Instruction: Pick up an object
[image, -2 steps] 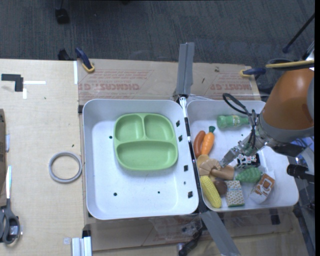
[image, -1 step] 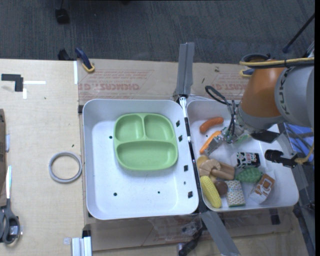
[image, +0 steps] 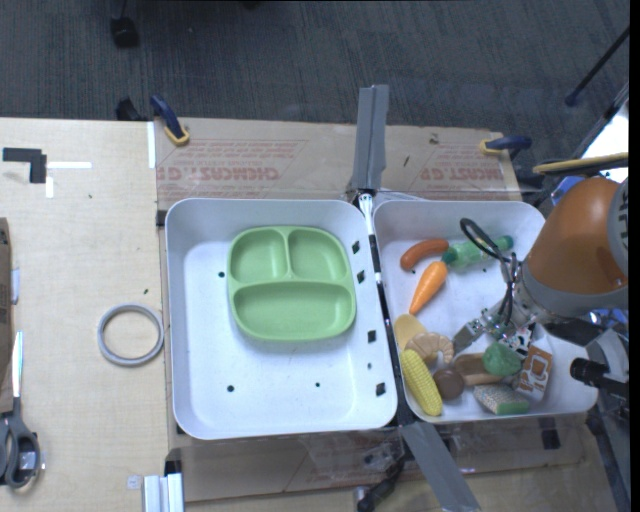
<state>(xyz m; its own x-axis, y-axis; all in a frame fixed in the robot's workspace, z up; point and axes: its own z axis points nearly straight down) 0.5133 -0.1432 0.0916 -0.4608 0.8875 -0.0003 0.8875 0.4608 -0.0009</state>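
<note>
Two white bins (image: 190, 330), one green tray (image: 292, 283), one carrot (image: 428, 286).

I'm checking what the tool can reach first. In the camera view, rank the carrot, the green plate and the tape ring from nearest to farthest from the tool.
From the tool in the right bin:
1. Carrot, same bin, up and to its left.
2. Green plate, in the left bin.
3. Tape ring, on the bench, left of both bins.

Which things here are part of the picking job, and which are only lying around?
For the job: gripper, carrot, sausage, corn cob, and the other toy food in the right bin.

Lying about: green divided plate in the left bin, tape ring, scissors, clamps.
</note>
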